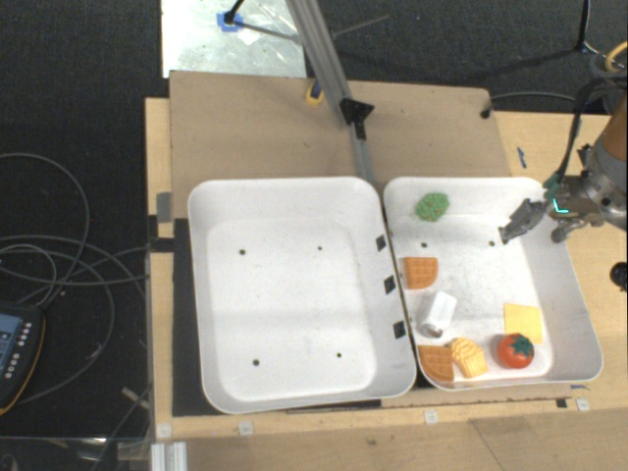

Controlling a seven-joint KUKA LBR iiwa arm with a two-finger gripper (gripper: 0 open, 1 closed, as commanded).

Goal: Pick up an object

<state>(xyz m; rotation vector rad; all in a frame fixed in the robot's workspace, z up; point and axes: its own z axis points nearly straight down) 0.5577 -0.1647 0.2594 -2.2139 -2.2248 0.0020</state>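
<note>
The right bin [471,186] holds several small items. A green leafy piece [432,206] lies near its far-left corner. An orange waffle piece [420,272] rests by the left wall, with a white block [438,310] just below it. Along the near wall lie a second orange piece [437,363], a ridged yellow item [469,357] and a red tomato [516,350]. A yellow block [523,319] sits above the tomato. My gripper [538,226] hangs over the bin's far-right part, open, with nothing between its fingers, well apart from every item.
The left bin [285,189] sits beside the right one, with black clips [390,284] along the shared wall. A slanted grey pole [324,47] crosses the far bench. Cables lie on the dark floor at the left.
</note>
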